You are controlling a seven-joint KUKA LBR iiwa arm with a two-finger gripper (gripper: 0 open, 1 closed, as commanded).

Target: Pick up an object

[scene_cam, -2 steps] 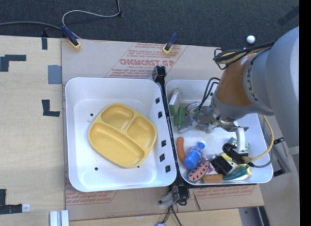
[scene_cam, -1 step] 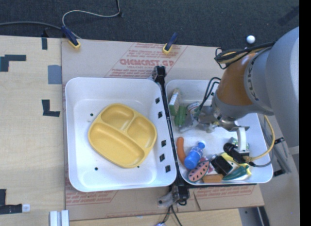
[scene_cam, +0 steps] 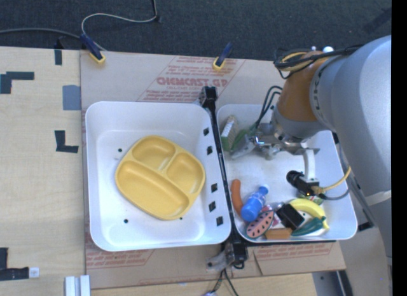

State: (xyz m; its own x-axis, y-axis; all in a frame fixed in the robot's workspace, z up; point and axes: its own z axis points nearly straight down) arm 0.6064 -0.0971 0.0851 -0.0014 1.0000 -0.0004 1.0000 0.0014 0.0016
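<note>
Camera view: end effector [scene_cam: 249, 143] over green object [scene_cam: 241, 139], right bin's [scene_cam: 346, 225] upper-left corner.

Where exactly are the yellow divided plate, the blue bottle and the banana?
yellow divided plate [scene_cam: 160, 176], camera view, on the ridge between its compartments.
blue bottle [scene_cam: 252, 204], camera view, on the middle of its body.
banana [scene_cam: 308, 207], camera view, on the middle of its yellow curve.
</note>
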